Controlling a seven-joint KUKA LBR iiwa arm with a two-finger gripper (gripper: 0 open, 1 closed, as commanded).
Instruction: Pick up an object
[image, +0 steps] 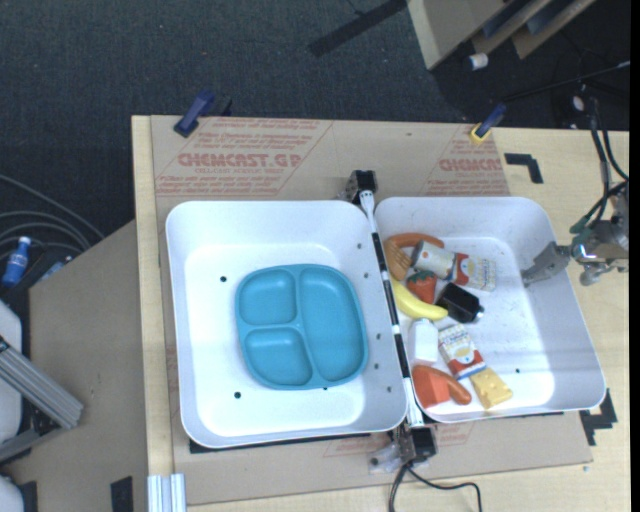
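Note:
The right bin (572, 345) holds a pile of small items along its left side. Among them are a yellow banana (415, 305), a black block (462, 302), an orange and white can (432, 258), a small white carton (458, 347), a yellow cheese wedge (490, 388) and an orange-red piece (438, 385). My gripper (560, 258) hangs at the right bin's right rim, well to the right of the pile. It touches none of the items and nothing shows in its grasp.
The left bin (200, 300) holds a blue divided plate (300, 325). A black hinge strip (385, 290) runs between the bins. Blue and yellow clamps (195, 112) sit at the board's far edge. Cables hang at the right edge.

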